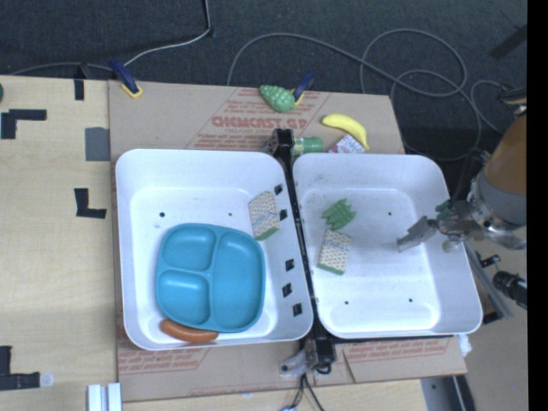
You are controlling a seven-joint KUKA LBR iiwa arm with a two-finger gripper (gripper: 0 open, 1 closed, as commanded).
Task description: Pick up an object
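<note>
1. camera view: left bin (137,229) holds a blue divided plate (210,276), an orange sausage (188,332) at the plate's near edge, and a checkered sponge (265,214) leaning on the right wall.
2. right bin (428,178) holds a green toy (339,214) and a second sponge (335,252), just beside each other.
3. gripper (419,234) over the right bin's right side, apart from both items; finger state cannot be told.
4. on the cardboard behind the bins: banana (345,128), green item (278,98).

The gripper (419,233) hangs low at the right, fingers seemingly parted, empty.
</note>
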